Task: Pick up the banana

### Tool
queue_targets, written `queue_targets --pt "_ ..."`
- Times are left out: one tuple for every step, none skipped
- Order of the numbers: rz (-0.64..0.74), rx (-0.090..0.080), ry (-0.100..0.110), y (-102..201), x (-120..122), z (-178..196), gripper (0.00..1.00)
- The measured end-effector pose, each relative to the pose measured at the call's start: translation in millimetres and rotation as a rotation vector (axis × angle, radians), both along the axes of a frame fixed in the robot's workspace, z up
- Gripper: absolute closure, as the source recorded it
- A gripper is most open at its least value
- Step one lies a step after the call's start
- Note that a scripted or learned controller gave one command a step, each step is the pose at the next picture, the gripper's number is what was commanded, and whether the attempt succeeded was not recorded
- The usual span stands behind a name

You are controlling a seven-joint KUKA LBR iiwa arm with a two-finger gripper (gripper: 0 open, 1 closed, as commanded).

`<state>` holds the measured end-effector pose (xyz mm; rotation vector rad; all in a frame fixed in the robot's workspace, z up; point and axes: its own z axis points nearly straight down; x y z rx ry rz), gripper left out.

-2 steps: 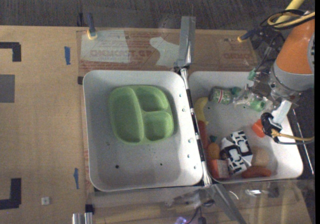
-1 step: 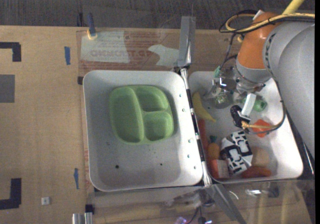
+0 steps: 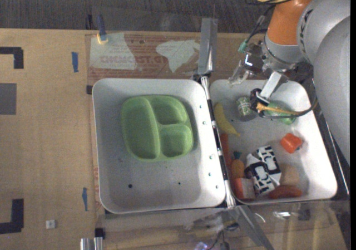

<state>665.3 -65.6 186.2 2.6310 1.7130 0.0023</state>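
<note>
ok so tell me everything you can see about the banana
The banana is small, plain yellow and smooth, gently curved, with tapered ends. It lies flat on the floor of the right bin, close along the bin's left wall, one end toward the far wall and the other pointing toward the bin's middle. Nothing grips it. A thin reddish thing lies just beyond its near end; whether they touch cannot be told.

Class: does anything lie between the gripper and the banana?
Nothing visible does. The banana lies uncovered by the left wall of the right bin; a small greenish object sits just beside the path from the gripper.
</note>
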Motion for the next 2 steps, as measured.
queue_targets --pt "0.155 0.001 0.002 128.2 -5.8 11.2 0.0" --pt "0.089 -0.009 -0.027 143.4 -30.7 -28.2 0.0"
